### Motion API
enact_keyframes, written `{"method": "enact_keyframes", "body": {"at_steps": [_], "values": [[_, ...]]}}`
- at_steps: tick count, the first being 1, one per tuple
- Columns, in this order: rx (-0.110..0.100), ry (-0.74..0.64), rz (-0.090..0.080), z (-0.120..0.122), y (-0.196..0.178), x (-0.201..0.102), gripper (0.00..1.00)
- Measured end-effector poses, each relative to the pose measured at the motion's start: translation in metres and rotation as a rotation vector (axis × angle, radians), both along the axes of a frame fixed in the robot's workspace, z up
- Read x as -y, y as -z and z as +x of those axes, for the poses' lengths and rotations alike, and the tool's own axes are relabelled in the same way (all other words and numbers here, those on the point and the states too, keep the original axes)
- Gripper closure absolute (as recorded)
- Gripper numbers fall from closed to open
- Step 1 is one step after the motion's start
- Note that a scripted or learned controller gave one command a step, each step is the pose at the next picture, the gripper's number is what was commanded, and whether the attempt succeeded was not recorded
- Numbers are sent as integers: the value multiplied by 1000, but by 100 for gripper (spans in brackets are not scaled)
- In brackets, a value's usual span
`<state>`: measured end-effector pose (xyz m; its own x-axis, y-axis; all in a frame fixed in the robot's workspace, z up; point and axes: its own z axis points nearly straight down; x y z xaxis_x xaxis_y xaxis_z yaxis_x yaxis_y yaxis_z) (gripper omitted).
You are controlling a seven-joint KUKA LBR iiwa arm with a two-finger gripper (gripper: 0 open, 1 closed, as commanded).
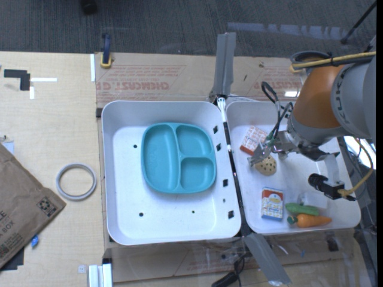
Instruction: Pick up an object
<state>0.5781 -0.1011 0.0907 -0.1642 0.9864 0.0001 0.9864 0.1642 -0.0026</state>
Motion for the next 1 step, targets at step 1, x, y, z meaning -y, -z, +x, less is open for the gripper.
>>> {"method": "enact_keyframes", "body": {"at_steps": [1], "values": [[2, 3, -2, 1, -10, 2, 100]]}}
